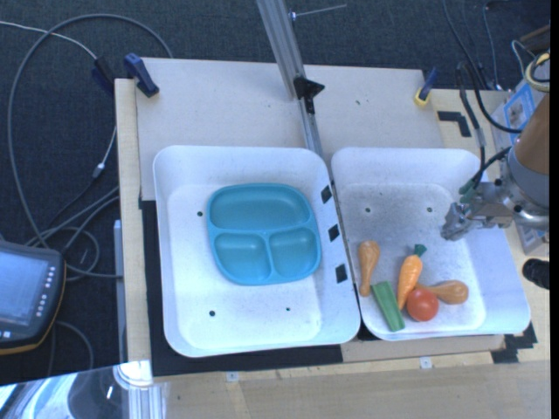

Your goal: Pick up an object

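- Currently our gripper [454, 225] hovers over the right bin [349, 168]; whether its jaws are spread, we cannot tell.
- We'd target the carrot [409, 276], near the tomato [422, 305], descending squarely over it.

A dark grey carpeted floor [70, 339] surrounds a pale wooden surface [227, 103]. Black cables [65, 68] loop across the carpet at the left, and more hang at the far right. A dark screen device [24, 295] lies on the floor at the near left. Blue clamps [140, 75] grip the surface's far corners, and a metal pole [279, 29] slants over its far edge.
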Robot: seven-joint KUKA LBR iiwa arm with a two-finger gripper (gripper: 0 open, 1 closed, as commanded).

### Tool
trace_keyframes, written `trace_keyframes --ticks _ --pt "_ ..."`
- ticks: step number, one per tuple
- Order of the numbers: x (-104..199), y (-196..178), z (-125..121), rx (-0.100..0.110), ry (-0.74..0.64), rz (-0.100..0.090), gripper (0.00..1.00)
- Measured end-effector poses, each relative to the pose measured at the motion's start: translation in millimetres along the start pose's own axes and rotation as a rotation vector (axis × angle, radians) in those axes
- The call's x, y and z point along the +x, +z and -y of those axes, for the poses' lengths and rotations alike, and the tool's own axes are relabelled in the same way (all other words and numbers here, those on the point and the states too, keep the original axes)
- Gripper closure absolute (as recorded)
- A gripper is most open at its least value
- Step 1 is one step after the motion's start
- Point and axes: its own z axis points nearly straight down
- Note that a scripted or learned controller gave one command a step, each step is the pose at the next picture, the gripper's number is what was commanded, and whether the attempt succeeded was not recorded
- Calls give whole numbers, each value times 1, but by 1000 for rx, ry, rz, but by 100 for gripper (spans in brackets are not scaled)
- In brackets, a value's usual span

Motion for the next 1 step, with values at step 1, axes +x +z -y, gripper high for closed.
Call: trace_keyframes --ticks 1 --pt "0 -22 -1 3 1 -1 100"
